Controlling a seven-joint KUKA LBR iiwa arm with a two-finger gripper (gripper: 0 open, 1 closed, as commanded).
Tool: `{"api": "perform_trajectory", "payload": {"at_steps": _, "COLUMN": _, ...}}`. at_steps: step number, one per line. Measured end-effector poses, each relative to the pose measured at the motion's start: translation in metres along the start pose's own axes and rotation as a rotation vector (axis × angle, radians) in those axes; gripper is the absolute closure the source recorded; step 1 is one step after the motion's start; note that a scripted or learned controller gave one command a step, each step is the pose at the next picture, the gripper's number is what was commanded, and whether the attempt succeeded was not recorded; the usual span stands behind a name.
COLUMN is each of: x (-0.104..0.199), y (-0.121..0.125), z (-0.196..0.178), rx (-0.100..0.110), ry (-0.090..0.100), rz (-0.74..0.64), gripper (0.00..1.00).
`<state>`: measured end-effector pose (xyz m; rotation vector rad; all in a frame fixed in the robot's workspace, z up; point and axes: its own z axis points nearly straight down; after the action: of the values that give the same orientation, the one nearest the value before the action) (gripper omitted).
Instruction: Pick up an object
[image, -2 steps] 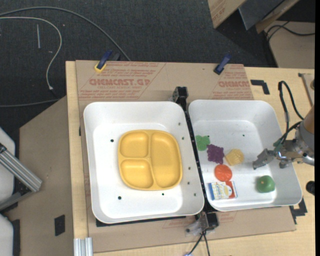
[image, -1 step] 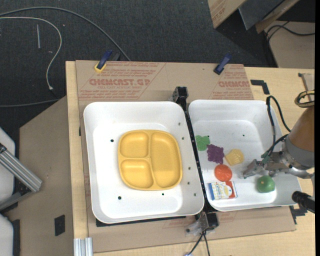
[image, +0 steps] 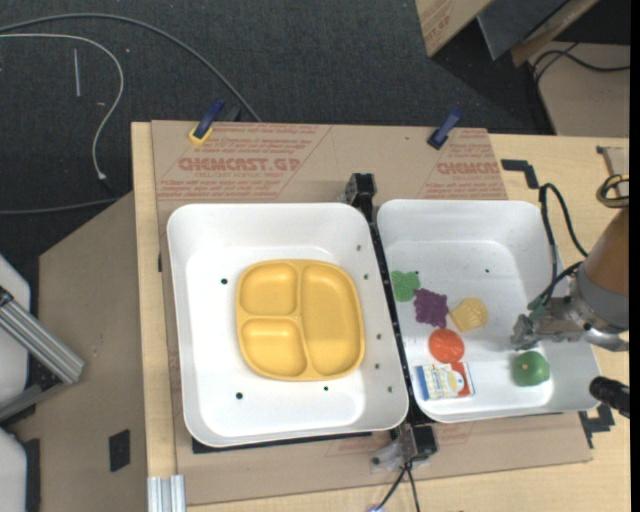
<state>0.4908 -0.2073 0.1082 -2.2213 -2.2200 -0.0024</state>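
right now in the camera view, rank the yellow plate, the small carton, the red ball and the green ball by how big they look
1. yellow plate, by far the largest
2. small carton
3. red ball and green ball: they look about alike, so I won't rank one over the other.

I have one fixed camera, mounted above the bench (image: 300, 150) and looking down at a slant. It sits far enough back to take in both bins whole: the left bin (image: 200, 240) toward 9 o'clock, the right bin (image: 500, 225) toward 3. Dark floor (image: 300, 60) fills the 12 o'clock side. The arm (image: 610, 270) enters from 3 o'clock.
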Motion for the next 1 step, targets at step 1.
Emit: {"api": "perform_trajectory", "payload": {"at_steps": 1, "x": -0.0012, "y": 0.0049, "z": -0.0638, "rx": -0.007, "ry": -0.005, "rz": -0.002, "gripper": 1.0}}
